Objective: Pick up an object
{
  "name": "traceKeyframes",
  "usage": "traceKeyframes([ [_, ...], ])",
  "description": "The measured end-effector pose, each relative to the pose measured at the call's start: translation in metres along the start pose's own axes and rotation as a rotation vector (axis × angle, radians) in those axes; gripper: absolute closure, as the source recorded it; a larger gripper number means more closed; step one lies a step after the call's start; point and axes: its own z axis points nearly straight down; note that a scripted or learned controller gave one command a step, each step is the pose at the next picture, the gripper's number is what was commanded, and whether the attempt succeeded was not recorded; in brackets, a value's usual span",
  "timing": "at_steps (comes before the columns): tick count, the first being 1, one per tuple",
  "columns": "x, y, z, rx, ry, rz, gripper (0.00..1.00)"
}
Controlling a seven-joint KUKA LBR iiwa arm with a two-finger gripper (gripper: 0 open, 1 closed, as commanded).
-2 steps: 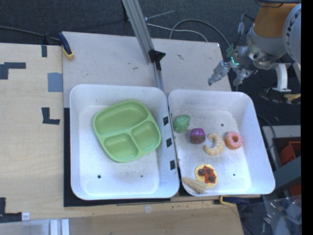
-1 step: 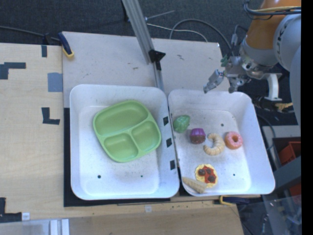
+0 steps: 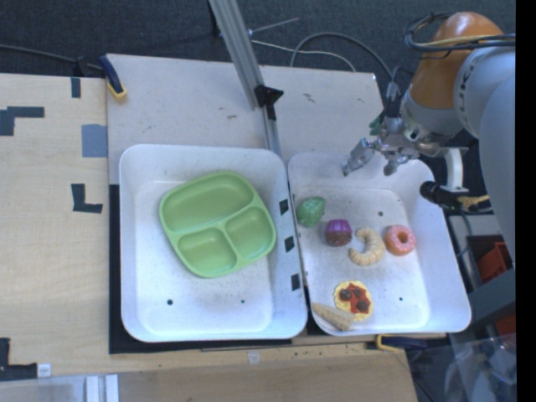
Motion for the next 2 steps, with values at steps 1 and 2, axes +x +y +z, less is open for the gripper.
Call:
traceKeyframes([
  [1,0.005,-0.002,0.065,0.001,0.001,-0.002,0.00],
  [2,0.006,0.000,0.050,-0.005,0.000,-0.004,1.00],
])
